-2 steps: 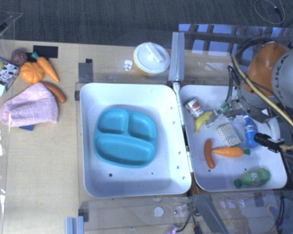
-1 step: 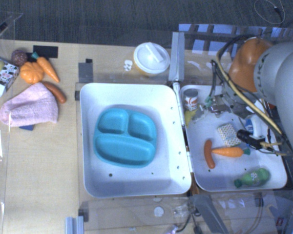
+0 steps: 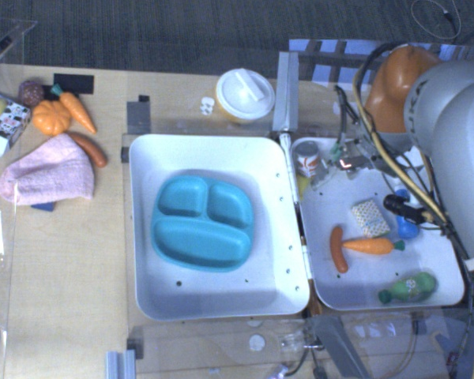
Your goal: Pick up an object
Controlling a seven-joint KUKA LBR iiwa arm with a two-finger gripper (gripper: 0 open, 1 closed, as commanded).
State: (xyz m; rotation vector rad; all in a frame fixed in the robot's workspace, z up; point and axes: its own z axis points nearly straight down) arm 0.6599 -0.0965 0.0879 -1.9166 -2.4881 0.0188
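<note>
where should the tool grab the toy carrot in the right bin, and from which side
Probably across the thick orange middle of the toy carrot, coming straight down. It lies flat and roughly level in the view, green tip pointing right, so the fingers should close across its narrow width, top and bottom in view. The sausage lies close at its blunt left end, so stay nearer the middle.

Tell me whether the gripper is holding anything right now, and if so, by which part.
It cannot be told. The gripper sits low at the back of the right bin, near a small can, but cables hide its tips.
</note>
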